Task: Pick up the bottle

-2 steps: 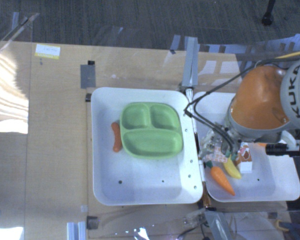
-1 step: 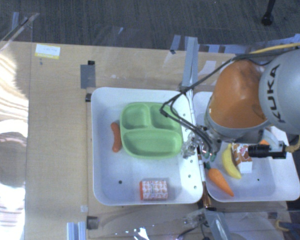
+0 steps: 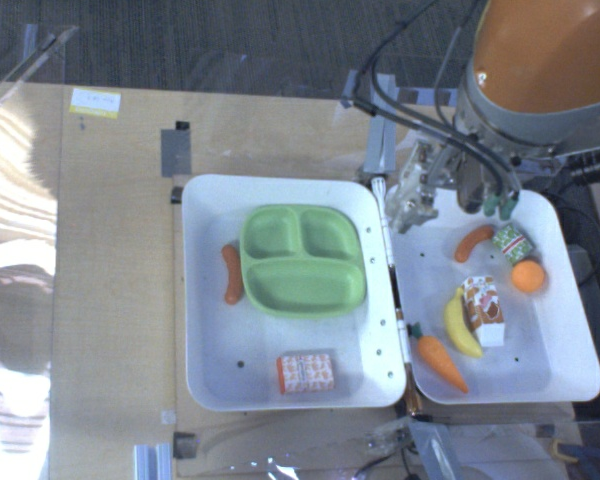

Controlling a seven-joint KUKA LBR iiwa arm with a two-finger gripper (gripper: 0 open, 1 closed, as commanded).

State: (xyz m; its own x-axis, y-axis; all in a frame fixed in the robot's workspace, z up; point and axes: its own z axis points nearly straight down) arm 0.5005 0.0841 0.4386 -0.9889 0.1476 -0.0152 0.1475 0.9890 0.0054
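Observation:
The bottle (image 3: 511, 240) seems to be the small green, white and red item lying near the back right of the right bin (image 3: 570, 368), partly under the arm's cables. My gripper (image 3: 414, 196) hangs over the back left corner of that bin, close to the wall between the two bins. It is well left of the bottle and nothing shows in it. The arm's big orange-banded body (image 3: 545, 38) fills the upper right.
In the right bin lie an orange sausage (image 3: 472, 243), an orange ball (image 3: 528, 276), a small carton (image 3: 482, 310), a banana (image 3: 462, 330) and a carrot (image 3: 440, 361). The left bin (image 3: 205, 368) holds a green divided plate (image 3: 302, 260), a sausage (image 3: 233, 273) and a red patterned box (image 3: 306, 372).

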